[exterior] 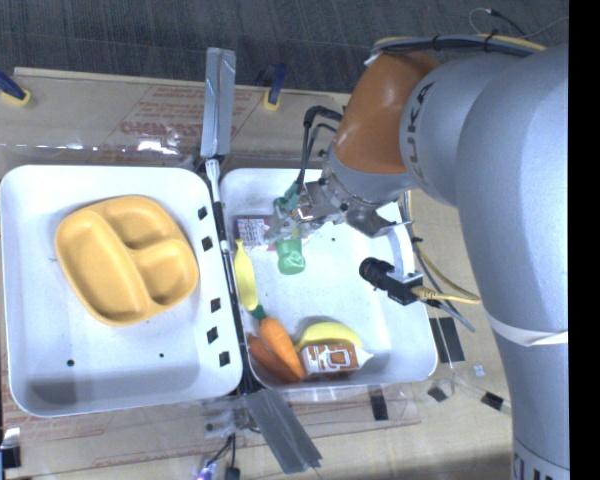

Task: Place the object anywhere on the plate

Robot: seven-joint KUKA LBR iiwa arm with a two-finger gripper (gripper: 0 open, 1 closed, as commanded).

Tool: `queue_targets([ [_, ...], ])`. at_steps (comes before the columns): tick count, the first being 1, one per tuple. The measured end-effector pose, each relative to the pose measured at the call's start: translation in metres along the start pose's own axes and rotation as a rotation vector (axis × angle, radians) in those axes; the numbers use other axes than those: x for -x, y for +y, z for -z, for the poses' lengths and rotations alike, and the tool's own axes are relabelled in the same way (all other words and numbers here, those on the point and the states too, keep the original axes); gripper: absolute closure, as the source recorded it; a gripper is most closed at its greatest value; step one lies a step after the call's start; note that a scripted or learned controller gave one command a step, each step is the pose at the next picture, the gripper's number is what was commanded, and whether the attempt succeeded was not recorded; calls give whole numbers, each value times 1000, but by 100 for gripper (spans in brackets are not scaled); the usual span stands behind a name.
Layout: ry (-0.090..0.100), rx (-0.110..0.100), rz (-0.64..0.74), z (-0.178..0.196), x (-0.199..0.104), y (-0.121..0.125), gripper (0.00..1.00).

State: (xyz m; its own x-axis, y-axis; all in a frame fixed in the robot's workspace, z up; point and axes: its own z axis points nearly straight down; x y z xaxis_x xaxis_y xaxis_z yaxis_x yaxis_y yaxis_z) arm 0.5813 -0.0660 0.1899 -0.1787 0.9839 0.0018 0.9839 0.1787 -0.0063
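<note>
My pincer [293,211] sits low in the right bin [412,358], its tips right over a small green object [291,259]; I cannot tell whether anything is gripped. The yellow divided plate [126,258] lies in the left bin [30,368], well apart. A banana [245,278] lies along the right bin's left wall, with carrots [272,348] and a carton [330,358] near its front edge.

Readable only in part: large dark letters, seemingly "KU", on the grey arm [480,118] at two o'clock. Faint red print on the bench board [170,113] at eleven o'clock, illegible.
</note>
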Motion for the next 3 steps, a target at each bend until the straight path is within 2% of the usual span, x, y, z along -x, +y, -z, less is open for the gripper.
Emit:
queue_targets([
  [1,-2,4,-44,1,-28,17,100],
  [2,-2,2,62,0,-106,64,100],
  [3,-2,2,62,0,-106,64,0],
])
